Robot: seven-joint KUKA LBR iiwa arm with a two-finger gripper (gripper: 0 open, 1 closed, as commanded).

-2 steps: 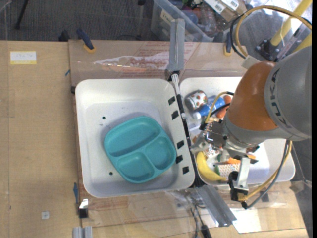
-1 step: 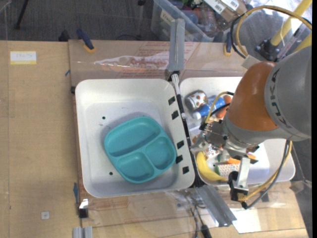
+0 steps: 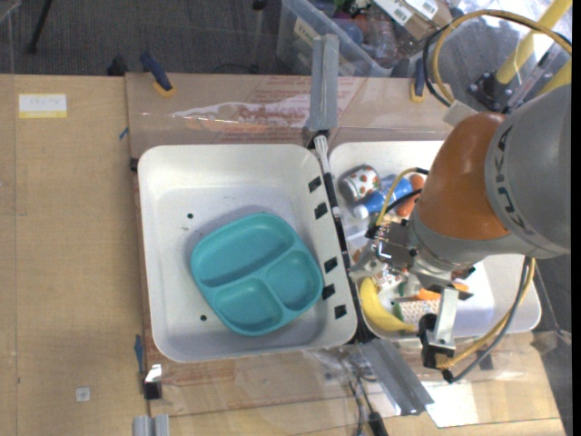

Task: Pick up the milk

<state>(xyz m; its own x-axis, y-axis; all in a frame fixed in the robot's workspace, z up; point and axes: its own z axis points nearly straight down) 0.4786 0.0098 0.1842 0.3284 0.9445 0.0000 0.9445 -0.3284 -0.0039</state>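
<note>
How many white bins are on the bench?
2. The left bin holds a teal divided plate. The right bin, beside it, has the arm over it, with a banana and other small items partly hidden beneath.

bench (image 3: 64,243): light wood, flat | left bin (image 3: 163,189): on bench, well left of the jaws, touching right bin | right bin (image 3: 517,312): on bench, beneath the jaws | white label (image 3: 43,104): apparently stuck flat, far left of jaws
</note>
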